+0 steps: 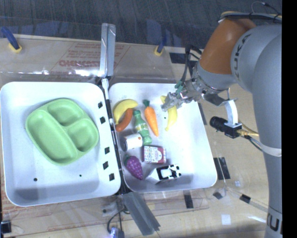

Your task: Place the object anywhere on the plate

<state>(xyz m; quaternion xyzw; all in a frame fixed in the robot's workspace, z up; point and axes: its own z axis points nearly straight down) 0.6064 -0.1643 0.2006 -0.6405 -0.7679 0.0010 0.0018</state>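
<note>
Red print on bench (64,58) too blurred to be read, yellow curved banana (171,117) being touched by pincer (174,99) in rt bin (200,148), green 3-compartment plate (62,130) lying in lt bin (12,148), pincer state can't be told.

grey arm (260,58) reaches in from the right, orange-banded wrist bent, gripper (174,99) lowered.

Glossy green plastic plate (62,130); smooth white plastic bins (19,182); matt grey arm (267,53)

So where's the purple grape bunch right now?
The grape bunch lies in the right bin, near its front left corner, beside the red carton.
</note>
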